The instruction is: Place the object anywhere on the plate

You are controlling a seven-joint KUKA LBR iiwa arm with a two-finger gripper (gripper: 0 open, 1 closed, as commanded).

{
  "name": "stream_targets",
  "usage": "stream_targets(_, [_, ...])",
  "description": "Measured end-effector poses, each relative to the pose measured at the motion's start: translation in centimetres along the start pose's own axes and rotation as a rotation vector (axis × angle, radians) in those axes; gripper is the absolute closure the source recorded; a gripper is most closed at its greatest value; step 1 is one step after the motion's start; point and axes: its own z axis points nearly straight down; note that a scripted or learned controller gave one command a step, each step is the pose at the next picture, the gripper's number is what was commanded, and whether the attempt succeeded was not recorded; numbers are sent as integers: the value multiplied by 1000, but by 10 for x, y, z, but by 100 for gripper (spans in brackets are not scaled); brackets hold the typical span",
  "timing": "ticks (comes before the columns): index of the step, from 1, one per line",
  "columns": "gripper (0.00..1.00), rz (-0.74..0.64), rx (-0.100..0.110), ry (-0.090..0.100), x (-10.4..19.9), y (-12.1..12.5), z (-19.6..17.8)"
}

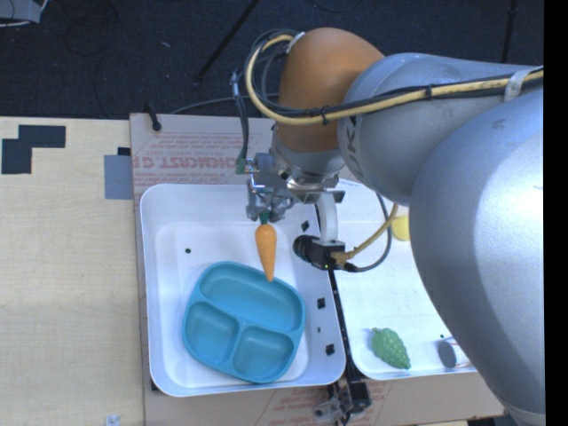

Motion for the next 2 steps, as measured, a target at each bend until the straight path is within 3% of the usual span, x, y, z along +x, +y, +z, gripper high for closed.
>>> stream_targets(1, [100,3,-3,0,9,4,-3])
stream_targets(2, [0,3,-2,-1,9,4,-3])
